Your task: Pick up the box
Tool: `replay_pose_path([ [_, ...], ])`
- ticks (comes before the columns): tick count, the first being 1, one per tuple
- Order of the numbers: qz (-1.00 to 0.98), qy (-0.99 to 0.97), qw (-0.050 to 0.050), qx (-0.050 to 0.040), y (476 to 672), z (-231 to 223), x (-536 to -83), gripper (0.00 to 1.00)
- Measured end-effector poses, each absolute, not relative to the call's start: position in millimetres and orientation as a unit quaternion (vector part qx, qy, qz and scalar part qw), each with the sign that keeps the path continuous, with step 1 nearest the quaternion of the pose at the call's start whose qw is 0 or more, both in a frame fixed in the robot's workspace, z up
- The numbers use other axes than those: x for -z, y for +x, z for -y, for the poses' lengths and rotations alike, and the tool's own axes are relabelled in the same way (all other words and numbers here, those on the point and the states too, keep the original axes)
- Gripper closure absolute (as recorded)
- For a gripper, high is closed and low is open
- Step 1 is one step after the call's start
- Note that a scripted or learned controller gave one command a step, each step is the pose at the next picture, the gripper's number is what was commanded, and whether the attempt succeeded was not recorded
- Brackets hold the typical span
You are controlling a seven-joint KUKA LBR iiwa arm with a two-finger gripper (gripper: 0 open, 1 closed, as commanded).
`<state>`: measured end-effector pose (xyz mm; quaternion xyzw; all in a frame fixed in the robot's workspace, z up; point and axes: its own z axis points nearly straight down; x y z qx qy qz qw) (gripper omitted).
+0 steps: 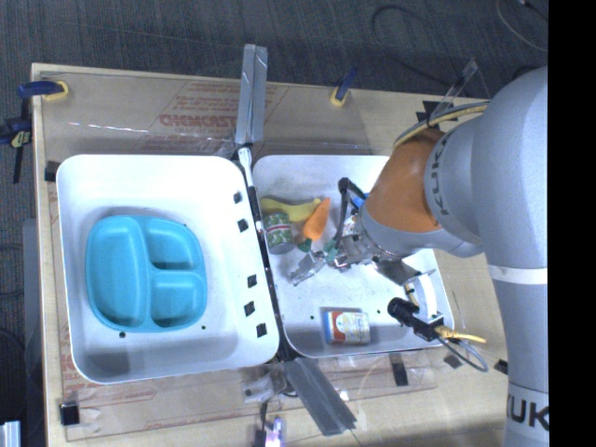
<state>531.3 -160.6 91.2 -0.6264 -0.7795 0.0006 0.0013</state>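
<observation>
Metal glints at the gripper (328,257), low in the right bin (307,170) amid clutter; whether it grips anything, I cannot tell. The box (346,326) lies near the bin's front wall, apart from it. The left bin (74,180) holds a blue tray (144,270).

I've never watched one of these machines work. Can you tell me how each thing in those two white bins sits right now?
Blue tray: flat in the left bin, nothing in its compartments.
Box: lying flat near the right bin's front edge, apart from the gripper.
Can: by the divider, pose unclear.
Carrot: lying slanted beside the can.
Gripper: low over the right bin's middle, not on the box.
</observation>
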Motion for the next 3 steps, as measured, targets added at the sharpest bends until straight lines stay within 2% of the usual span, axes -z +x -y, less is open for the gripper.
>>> replay_pose_path([
  [1,0.797,-0.604,0.001,-0.0002,476.4,153.1,-91.5,0.0],
  [2,0.79,-0.614,0.001,-0.0001,549.0,204.6,-91.8,0.0],
  [3,0.837,-0.548,0.002,-0.0004,515.8,185.0,-90.8,0.0],
])
